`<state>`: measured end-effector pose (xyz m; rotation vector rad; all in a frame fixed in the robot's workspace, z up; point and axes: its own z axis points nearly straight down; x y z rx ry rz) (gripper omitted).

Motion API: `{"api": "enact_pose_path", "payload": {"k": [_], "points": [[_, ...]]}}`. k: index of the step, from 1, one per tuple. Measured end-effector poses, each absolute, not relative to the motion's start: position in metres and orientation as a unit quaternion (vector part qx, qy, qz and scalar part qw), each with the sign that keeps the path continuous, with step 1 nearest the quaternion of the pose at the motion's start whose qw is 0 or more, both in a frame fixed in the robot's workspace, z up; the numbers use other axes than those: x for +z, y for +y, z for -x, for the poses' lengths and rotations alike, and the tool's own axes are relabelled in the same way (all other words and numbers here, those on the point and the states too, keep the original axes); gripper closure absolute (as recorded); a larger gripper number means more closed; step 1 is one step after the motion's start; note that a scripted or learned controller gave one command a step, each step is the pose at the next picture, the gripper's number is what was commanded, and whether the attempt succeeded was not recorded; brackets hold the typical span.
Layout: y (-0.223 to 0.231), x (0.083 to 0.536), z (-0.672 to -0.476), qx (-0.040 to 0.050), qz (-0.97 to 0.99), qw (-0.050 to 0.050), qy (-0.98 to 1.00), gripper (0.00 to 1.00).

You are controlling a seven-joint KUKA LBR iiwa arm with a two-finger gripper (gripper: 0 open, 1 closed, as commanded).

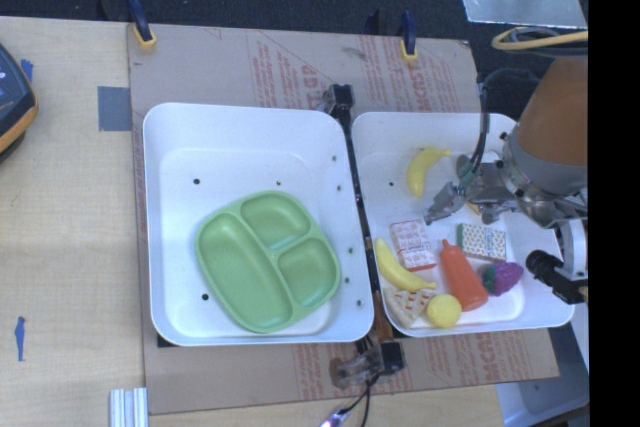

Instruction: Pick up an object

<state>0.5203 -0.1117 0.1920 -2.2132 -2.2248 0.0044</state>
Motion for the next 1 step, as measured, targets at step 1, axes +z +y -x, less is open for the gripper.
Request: {"api": "enact_pose_path", "payload": {"k": [1], "points": [[-0.0985, 0.0909, -0.5876, 0.0021, 0.705, 0.001, -0.709, 0.00]]}}
